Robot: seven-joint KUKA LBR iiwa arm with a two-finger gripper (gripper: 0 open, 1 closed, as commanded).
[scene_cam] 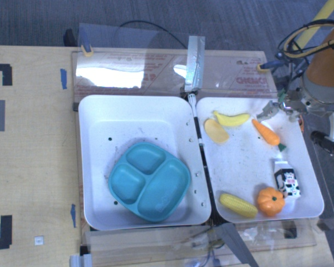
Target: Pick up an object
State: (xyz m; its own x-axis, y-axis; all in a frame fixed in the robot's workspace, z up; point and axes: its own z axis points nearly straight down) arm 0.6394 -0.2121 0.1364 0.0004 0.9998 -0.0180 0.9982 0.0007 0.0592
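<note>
Carrot (265,132) lies near the gripper (278,108) (half cut off; finger state unclear) in the right bin (312,177).

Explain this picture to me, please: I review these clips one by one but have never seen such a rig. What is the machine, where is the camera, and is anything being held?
One fixed camera looks down at a slant on a bench with two shallow white bins. The left bin holds a blue divided plate. The right bin holds toy items: a banana, a pale yellow slice, a carrot, a corn cob, a small pumpkin and a black-and-white cow figure. The machine is a robot arm reaching in from the right; its gripper sits at the right bin's far corner, near the carrot. Nothing can be seen held; every item lies in its bin.
</note>
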